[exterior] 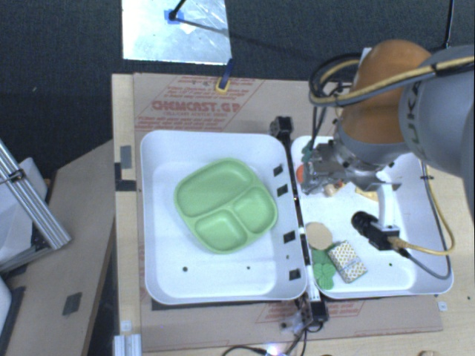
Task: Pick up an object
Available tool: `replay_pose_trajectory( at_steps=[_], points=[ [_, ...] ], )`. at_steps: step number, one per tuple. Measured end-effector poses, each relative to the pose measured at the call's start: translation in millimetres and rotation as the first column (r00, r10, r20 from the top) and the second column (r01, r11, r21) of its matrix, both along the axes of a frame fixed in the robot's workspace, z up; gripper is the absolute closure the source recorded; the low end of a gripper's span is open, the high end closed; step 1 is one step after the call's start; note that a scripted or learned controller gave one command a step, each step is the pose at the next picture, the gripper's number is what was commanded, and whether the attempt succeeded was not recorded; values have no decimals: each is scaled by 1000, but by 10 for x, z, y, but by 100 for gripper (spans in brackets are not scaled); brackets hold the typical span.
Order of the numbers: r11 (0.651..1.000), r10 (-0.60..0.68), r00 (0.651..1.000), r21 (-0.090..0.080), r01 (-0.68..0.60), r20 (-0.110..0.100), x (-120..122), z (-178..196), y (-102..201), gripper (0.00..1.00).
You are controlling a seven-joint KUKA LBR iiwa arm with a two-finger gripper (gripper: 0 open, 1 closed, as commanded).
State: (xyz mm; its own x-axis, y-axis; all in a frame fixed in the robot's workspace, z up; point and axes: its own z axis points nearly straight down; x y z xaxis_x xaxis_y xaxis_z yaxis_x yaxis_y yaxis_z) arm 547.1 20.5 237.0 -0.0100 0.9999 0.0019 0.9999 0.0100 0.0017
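I had the hand low in the right bin's upper left, reaching; couldn't tell its state. Tan disc, green pieces, patterned block sat lower left. Next: confirm a grasp.

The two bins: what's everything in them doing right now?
Green plate: lying flat in the left bin, right side up.
Tan disc: flat in the right bin.
Green disc: flat, beside the patterned block.
Patterned block: lying tilted.
Claw: low over the right bin.
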Motion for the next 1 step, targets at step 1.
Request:
replay_pose_trajectory(
  at_steps=[1],
  points=[
    [1000,-1,1000,0,1,-2,-114,-38,441,100]
  ],
)
